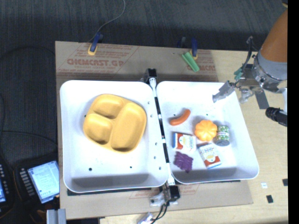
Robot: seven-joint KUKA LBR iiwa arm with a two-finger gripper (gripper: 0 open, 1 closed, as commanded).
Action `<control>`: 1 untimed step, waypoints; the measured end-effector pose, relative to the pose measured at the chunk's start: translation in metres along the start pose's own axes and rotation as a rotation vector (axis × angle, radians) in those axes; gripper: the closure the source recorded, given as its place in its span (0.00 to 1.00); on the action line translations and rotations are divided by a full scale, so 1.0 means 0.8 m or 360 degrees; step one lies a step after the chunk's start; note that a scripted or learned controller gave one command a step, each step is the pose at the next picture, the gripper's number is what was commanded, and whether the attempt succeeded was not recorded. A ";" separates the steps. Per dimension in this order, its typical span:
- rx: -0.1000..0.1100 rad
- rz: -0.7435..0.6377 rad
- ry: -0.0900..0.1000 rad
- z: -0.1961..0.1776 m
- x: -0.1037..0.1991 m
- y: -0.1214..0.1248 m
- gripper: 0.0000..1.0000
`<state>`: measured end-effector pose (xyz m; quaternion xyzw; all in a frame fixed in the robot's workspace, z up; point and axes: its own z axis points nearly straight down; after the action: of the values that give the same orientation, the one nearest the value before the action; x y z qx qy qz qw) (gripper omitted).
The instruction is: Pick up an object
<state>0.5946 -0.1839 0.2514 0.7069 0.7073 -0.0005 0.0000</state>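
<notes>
Orange pumpkin (206, 130) sits mid right bin (243, 125), touching a small jar (223, 135). End effector (232, 91), fingers spread, hovers above the far corner; descend centred, clear of neighbours.

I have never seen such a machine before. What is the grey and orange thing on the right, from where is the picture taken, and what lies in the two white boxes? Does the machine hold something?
The grey and orange thing is a robot arm. It reaches in from the right, and at its end sits a gripper, a two-finger claw for picking things up. Nothing can be seen between its fingers, so it holds nothing; it hangs over the upper right part of the right bin.

The picture comes from one fixed camera above the bench, looking down at a slant.

The left bin holds a yellow tray with three hollows. The right bin holds small toy foods: a sausage, a pumpkin, a can, two small cartons and purple grapes.
</notes>
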 end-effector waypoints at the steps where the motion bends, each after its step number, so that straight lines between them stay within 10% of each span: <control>1: -0.0012 -0.0001 -0.0002 0.204 0.046 0.014 0.00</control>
<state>0.6059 -0.1474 0.0883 0.7067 0.7075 0.0018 0.0030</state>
